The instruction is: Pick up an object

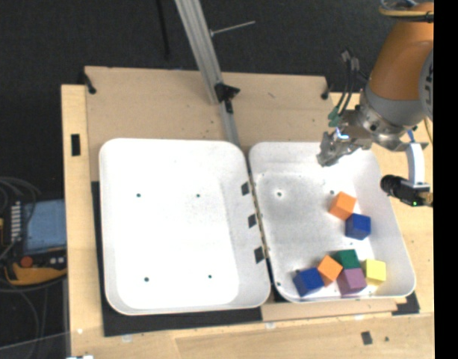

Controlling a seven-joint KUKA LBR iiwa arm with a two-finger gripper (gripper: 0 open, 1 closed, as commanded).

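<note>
At the near edge of the right bin (pixel 288 172) sit a blue block (pixel 308 281), orange block (pixel 330 268), purple block (pixel 353 280), green block (pixel 349 259) and yellow block (pixel 375 270), clustered together. Farther back lie a second blue block (pixel 358 226) and a second orange block (pixel 343 204), touching. Beyond them, apart from every block, the claw (pixel 331 154) hangs over the bin's far end; whether it is open or closed cannot be told.

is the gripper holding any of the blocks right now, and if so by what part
Nothing is held. The gripper hangs above the far end of the right bin, apart from every block; the nearest, an orange block, lies on the bin floor.
</note>
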